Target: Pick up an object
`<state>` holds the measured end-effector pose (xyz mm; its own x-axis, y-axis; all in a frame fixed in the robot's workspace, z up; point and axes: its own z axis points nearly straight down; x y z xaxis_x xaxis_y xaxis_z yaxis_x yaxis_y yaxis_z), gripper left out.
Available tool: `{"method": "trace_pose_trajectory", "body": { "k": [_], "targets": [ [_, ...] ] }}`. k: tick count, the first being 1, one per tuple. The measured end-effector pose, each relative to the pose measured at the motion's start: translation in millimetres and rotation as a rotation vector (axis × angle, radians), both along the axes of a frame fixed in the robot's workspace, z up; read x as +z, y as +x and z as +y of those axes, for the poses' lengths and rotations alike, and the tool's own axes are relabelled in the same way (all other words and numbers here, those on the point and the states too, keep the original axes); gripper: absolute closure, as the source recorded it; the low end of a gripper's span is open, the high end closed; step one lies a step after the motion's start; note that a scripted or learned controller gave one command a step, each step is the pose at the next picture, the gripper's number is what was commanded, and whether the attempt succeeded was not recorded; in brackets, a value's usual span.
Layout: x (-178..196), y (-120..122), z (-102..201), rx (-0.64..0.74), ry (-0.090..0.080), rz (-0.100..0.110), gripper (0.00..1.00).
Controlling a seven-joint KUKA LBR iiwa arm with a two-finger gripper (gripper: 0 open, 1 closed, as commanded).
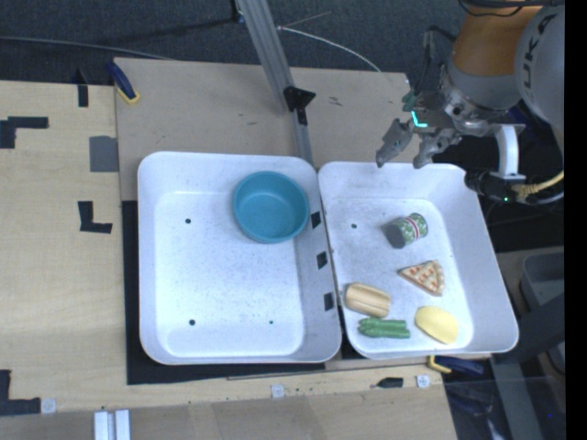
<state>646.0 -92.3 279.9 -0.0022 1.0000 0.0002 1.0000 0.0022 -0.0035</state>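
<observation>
Fingers: two dark fingers (393,145) spread apart, nothing between them, tips pointing down toward 7 o'clock.
Gripper: the gripper (407,153) hangs over the far rim of the right bin (477,236), at about 12 o'clock of that bin.
Arm: the grey arm with its orange band (500,26) slants in from 1 o'clock, wrist bent downward.
Right bin contents: a small can (406,230) lies on its side near the middle; a pizza slice (424,277) at 5 o'clock of the can; a hot dog bun (367,298), green beans (382,328) and a lemon (437,324) along the near edge.
Left bin: the left bin (220,301) holds a blue bowl (270,206) at its 1 o'clock corner.
</observation>
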Motion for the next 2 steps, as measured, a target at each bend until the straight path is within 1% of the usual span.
{"method": "trace_pose_trajectory", "body": {
  "k": [1,2],
  "targets": [
    [0.9,0.4,0.0,0.0,0.0,-0.002,0.0],
    [-45.4,5.6,3.9,0.0,-0.002,0.002,0.0]
  ]
}}
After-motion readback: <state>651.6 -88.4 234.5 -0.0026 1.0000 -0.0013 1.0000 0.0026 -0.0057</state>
